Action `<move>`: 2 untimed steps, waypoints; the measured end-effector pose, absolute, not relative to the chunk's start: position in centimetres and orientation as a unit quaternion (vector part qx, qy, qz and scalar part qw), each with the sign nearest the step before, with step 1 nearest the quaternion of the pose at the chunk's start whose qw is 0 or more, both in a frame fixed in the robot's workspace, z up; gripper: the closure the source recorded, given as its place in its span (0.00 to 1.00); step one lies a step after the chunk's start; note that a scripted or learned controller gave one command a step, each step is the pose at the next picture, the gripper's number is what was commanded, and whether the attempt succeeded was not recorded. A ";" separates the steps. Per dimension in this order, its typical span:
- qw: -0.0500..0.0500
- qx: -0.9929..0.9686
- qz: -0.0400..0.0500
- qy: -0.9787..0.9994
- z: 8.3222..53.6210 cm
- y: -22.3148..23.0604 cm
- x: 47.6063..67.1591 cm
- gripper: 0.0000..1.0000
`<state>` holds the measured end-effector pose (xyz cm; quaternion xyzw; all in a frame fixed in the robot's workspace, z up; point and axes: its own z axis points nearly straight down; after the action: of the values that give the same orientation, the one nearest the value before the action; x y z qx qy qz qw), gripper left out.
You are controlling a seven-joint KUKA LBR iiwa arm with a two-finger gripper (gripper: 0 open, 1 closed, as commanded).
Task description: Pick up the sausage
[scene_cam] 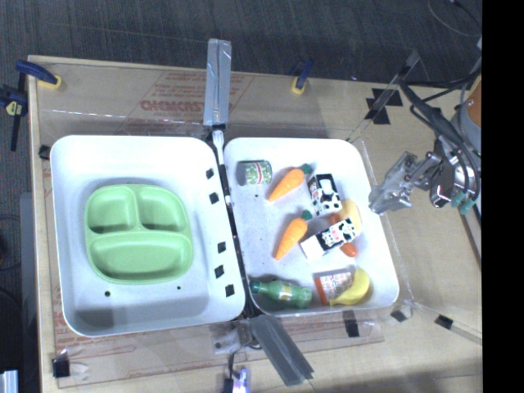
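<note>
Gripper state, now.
Gripper: open, holding nothing, outside the right bin's right rim.

Light fell evenly and fairly brightly from above, so the two white bins (pixel 131 158) looked washed out, close to overexposed along their rims, and threw only faint, soft shadows inside their walls. The green plate (pixel 139 232) showed gentle shading in its compartments, while the dark floor beyond the bench (pixel 434 285) stayed dim and grainy. The whole picture was slightly soft, with small labels unreadable, and a pale sheen lay on the bench's clear sheet.
</note>
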<state>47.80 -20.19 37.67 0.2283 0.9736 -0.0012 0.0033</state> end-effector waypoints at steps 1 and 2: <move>0.002 0.278 -0.001 0.961 38.9 -16.3 54.2 1.00; 0.004 0.277 -0.002 0.961 40.0 -16.3 54.3 1.00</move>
<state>54.32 -16.34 40.03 0.2769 0.9609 -0.0018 0.0035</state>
